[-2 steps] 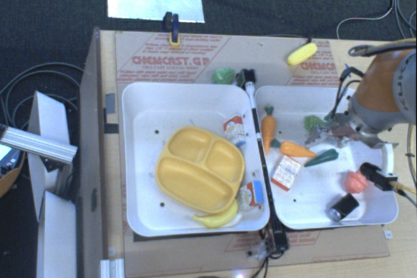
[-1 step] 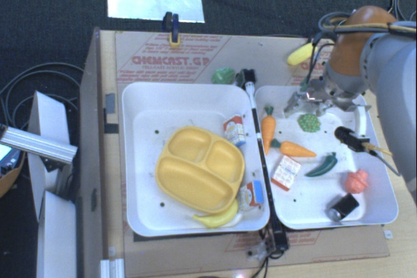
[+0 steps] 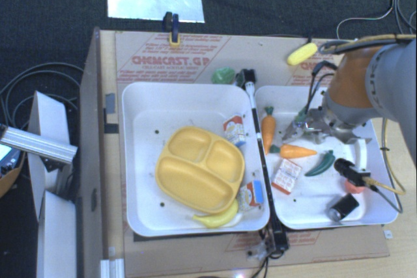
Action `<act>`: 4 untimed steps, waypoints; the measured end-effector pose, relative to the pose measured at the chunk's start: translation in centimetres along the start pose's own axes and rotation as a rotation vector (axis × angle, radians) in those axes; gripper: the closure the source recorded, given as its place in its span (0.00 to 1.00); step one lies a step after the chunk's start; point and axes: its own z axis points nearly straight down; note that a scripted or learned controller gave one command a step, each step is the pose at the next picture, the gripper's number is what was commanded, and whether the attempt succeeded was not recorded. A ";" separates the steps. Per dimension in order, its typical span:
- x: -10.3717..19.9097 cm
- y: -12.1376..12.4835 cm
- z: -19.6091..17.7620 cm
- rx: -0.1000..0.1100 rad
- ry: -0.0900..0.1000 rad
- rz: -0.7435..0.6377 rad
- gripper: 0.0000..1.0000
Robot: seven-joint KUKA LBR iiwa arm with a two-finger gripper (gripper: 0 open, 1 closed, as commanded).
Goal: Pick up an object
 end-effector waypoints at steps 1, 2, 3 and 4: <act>3.7 4.8 -0.1 -0.008 -0.004 -0.005 0.00; 2.4 0.5 0.0 -0.003 -0.002 0.001 0.00; 2.5 0.8 -1.2 -0.009 -0.002 -0.002 1.00; 7.6 -2.6 -11.9 -0.011 0.000 -0.008 1.00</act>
